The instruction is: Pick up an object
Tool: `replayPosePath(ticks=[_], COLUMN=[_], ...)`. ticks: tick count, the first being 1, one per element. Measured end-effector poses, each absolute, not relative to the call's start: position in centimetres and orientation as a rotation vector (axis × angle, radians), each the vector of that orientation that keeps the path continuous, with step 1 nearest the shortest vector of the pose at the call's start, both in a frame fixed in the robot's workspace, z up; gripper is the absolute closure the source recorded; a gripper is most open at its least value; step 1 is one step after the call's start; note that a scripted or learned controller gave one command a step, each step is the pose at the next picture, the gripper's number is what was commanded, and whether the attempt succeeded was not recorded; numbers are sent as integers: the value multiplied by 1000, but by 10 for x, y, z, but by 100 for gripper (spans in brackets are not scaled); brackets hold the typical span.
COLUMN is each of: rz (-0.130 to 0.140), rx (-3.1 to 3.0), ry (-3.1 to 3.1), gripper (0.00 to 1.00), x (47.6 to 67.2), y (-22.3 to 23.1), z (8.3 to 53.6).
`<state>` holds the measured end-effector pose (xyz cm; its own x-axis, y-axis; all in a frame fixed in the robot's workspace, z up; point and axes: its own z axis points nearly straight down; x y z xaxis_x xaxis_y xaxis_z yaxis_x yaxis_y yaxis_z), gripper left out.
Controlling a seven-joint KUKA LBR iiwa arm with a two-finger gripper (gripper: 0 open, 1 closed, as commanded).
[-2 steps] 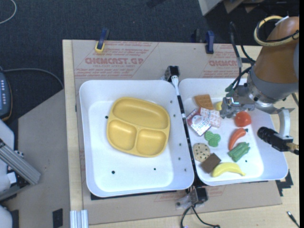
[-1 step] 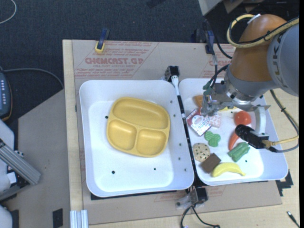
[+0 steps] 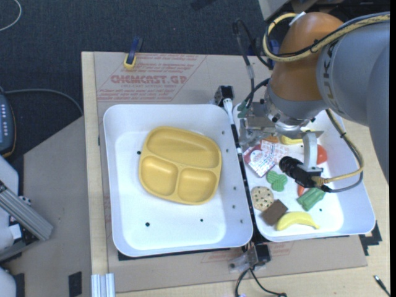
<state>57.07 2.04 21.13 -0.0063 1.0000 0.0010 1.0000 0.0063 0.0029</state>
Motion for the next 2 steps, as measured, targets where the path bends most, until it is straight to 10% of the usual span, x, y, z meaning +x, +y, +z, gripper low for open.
replayPosePath(ticks=[2], rz=[4], rx=[2219], ry=[2221], gripper=[100], x=[580], y=[50], z=[228])
